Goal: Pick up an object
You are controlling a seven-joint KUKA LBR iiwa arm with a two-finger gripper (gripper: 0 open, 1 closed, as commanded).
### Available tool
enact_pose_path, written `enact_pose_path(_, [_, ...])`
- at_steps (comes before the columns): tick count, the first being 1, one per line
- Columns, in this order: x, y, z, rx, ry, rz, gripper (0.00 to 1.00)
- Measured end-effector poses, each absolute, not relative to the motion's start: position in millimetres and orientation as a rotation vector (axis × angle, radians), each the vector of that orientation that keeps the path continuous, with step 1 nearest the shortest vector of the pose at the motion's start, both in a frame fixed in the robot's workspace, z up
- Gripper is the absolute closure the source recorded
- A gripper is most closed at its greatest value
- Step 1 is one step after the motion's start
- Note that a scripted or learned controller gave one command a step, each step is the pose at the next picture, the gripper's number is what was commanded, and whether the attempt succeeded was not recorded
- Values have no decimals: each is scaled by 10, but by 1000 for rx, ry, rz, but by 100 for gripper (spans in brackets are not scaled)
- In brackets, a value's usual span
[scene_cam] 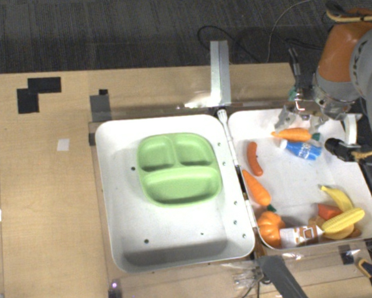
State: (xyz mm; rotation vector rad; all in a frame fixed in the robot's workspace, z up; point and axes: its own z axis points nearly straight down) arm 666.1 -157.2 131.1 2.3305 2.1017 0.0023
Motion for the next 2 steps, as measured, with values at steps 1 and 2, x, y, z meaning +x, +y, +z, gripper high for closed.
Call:
enact_pose_path(1, [6748, -1857, 975, 2086, 2330, 19, 0])
enact_pose_path(2, [6782, -1843, 1128, 2071, 2331, 24, 100])
